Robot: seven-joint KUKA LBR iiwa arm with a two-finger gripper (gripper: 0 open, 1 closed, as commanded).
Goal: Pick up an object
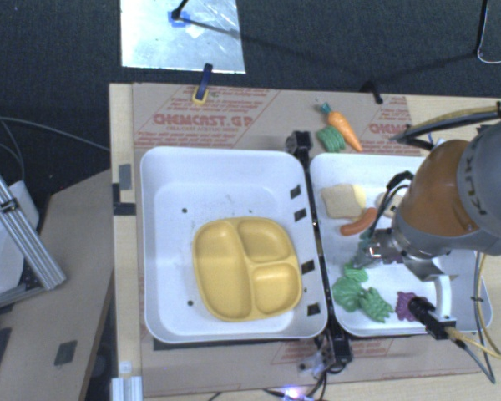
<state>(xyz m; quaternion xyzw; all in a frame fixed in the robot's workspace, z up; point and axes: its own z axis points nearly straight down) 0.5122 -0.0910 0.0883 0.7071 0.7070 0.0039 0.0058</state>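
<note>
Hovering low in the right bin (330,170), claw (369,253) (can't tell how wide) sits just above the green toy (351,291), sausage (359,221) just behind, probably lining up for a grab.

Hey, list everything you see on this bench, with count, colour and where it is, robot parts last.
White bins: two, side by side on the bench.
Divided plate: one, yellow, in the left bin.
Bread slice: one, tan, right bin, upper left.
Sausage: one, orange-red, just below the bread slice.
Leafy toys: green, right bin, lower left.
Purple toy: one, right bin, near the bottom edge.
Carrot: one, orange with green top, outside the bins, above the right one.
Arm: one, grey with orange band, over the right bin.
Claw: one, low above the leafy toys.
</note>
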